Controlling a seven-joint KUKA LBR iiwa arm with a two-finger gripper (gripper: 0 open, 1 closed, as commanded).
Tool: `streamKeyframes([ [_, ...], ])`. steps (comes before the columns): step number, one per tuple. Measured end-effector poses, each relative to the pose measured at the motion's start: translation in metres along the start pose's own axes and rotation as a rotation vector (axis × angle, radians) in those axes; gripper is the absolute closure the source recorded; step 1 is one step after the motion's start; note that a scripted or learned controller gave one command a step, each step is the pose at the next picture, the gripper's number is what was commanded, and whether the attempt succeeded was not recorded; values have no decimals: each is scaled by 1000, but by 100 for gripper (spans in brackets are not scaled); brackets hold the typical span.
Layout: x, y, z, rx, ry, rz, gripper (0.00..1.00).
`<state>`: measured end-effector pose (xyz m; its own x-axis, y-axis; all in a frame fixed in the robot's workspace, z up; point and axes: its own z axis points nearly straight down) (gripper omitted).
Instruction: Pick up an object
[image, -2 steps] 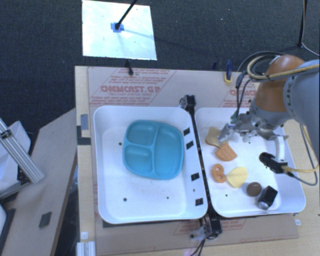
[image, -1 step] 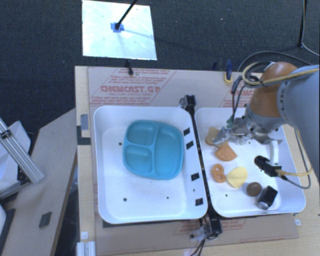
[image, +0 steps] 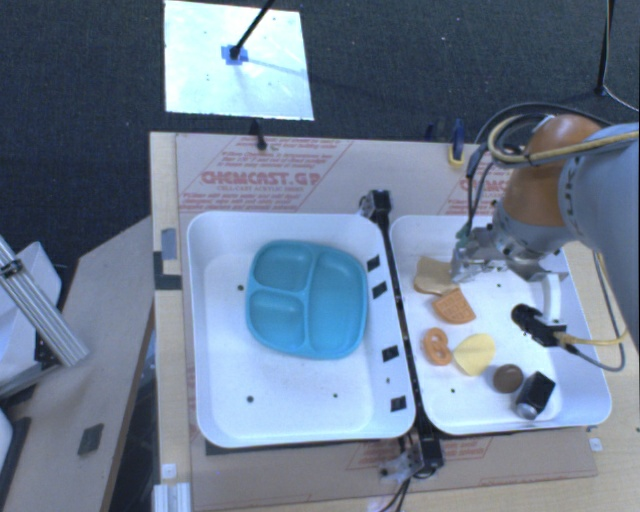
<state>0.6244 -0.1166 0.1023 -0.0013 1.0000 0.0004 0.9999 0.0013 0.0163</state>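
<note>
Toy food pieces are lying in the right bin (image: 590, 400), and I am taking the blue divided plate (image: 305, 298) in the left bin (image: 215, 400) as my landmark. All the small things are sitting to the right of that plate, across the ridge where the two bins meet. Nearest the plate's upper right is a tan wedge (image: 432, 274), with an orange slice (image: 454, 306) just below it, then an orange pretzel shape (image: 437, 346), a pale yellow chip (image: 474, 353), a brown round piece (image: 507, 378) and a black cylinder (image: 534, 394) farthest away.

My claw (image: 470, 262) is hovering just right of the tan wedge; I cannot tell how it is set. The wedge is looking light, stiff and thin, probably smooth plastic, so I am judging it slippery. Gripping across its short edges seems safest, since it is lying flat on the bin floor.
</note>
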Motion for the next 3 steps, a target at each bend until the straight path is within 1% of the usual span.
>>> streamKeyframes([
  [1,-3,-5,-60,11,-2,1,100],
  [2,-4,-4,-103,12,-1,-2,100],
  [3,53,-5,-97,16,1,-8,100],
])
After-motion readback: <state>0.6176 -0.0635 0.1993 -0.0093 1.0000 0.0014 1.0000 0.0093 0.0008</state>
